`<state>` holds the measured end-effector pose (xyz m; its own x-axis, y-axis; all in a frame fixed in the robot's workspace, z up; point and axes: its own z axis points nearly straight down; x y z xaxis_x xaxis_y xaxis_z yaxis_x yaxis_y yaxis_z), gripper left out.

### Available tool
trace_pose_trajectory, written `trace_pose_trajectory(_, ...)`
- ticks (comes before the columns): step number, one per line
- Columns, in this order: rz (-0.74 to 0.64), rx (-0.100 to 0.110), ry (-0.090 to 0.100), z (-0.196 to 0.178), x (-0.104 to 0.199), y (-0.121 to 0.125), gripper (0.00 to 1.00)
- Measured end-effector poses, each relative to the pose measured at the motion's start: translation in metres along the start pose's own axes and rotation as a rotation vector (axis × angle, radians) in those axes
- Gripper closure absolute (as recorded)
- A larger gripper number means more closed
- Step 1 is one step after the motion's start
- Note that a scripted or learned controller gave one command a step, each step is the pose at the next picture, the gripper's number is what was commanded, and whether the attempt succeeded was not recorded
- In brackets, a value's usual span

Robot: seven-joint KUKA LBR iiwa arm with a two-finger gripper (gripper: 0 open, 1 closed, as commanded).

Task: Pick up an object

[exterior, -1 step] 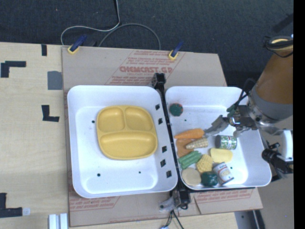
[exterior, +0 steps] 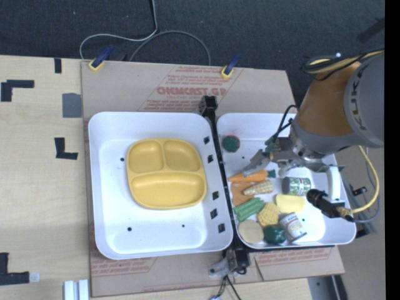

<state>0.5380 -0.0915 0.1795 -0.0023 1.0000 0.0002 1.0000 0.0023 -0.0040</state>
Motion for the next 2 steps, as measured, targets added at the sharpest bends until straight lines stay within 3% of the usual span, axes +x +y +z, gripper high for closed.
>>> trace_pose_trajectory(1, 0.002, -0.008, -0.003, 0.099, -0.024, 0.027, 0.00)
trace_pose_trajectory(2, 0.001, -0.011, -0.004, 0.082, -0.024, 0.027, 1.00)
